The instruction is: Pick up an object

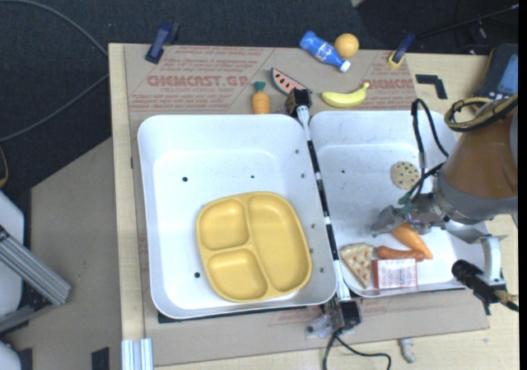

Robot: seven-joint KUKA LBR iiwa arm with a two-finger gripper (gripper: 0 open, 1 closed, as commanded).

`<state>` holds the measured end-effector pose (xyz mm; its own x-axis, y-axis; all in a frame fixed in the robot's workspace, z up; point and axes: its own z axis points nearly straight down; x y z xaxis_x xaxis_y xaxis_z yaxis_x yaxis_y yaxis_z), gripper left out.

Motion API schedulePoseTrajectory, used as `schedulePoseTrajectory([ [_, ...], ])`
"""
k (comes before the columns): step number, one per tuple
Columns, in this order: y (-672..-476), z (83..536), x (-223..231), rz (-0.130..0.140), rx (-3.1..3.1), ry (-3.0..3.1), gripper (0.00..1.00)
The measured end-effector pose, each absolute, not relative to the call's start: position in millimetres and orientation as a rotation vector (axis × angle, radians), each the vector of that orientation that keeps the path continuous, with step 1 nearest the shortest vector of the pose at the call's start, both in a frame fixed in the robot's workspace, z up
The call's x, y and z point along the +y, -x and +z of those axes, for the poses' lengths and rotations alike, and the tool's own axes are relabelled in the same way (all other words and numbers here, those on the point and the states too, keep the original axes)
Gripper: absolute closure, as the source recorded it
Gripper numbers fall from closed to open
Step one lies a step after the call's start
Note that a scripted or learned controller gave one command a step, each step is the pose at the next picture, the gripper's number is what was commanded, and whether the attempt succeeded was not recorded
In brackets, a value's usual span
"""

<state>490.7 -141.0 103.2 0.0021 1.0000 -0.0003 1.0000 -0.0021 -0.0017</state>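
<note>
Carrot (410, 240) lies by the right bin's (362, 138) front edge, just under the gripper (394, 218); it looks light, stiff and smooth, best pinched across its thick middle. Whether the gripper is spread, I cannot tell.

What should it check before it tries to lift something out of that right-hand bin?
1. Pincer over the right bin: ok.
2. Target close: carrot lies just beside it: ok.
3. Carrot between the fingers: cannot tell.
4. Room around the carrot: not ok; sausage and packet crowd it.
5. Pizza slice and cookie lie apart from it: ok.
</note>
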Motion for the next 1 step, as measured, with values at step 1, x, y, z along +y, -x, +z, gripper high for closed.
schedulePoseTrajectory([
  [1, -491.4, 113.0, -140.2, 0.0, -2.22, 2.224, 1.0],
])
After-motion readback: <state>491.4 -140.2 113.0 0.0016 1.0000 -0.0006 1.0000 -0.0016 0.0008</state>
